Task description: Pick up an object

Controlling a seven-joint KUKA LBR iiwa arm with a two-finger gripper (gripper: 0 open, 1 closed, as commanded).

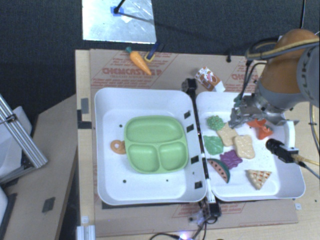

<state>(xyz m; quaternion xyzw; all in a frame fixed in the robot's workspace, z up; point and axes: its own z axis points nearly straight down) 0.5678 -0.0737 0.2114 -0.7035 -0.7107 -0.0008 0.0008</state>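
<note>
Because the toy cracker (pixel 227 133) lies flat in the right bin (pixel 295 184), just below the gripper (pixel 239 115), it looks light, stiff and thin; its edges seem the likeliest hold. Whether the gripper is apart or together cannot be told.

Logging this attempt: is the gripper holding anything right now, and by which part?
It cannot be told. The gripper is low in the right bin near the crackers, with nothing visibly between its fingers.

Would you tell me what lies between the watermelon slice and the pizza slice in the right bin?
In the camera view, bare white bin floor lies between the watermelon slice and the pizza slice.
</note>
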